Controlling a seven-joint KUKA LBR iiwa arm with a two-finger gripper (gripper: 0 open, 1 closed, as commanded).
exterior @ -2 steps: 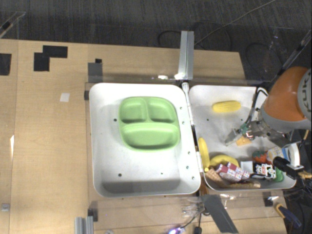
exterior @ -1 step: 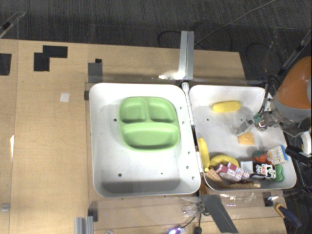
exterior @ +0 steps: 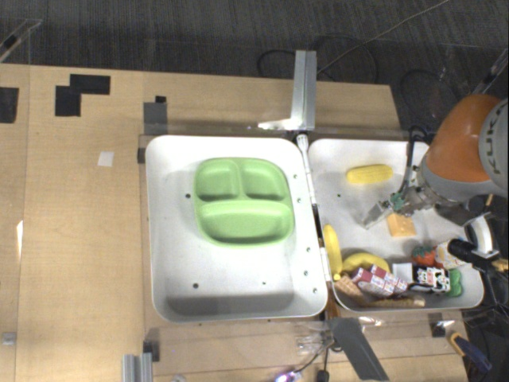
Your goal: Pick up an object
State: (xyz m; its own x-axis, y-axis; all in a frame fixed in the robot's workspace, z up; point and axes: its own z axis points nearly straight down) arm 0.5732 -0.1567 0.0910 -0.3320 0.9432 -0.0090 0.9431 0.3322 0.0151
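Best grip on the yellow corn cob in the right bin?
Take the corn cob across its middle, coming straight down from above. It lies flat and alone on bare bin floor, long axis roughly left-right, so the narrow width suits the tool and both long sides are free.

Bright even light from above; soft shadow at near wall of left bin (exterior: 163, 237); white bins a bit washed out; picture slightly blurry, grainy
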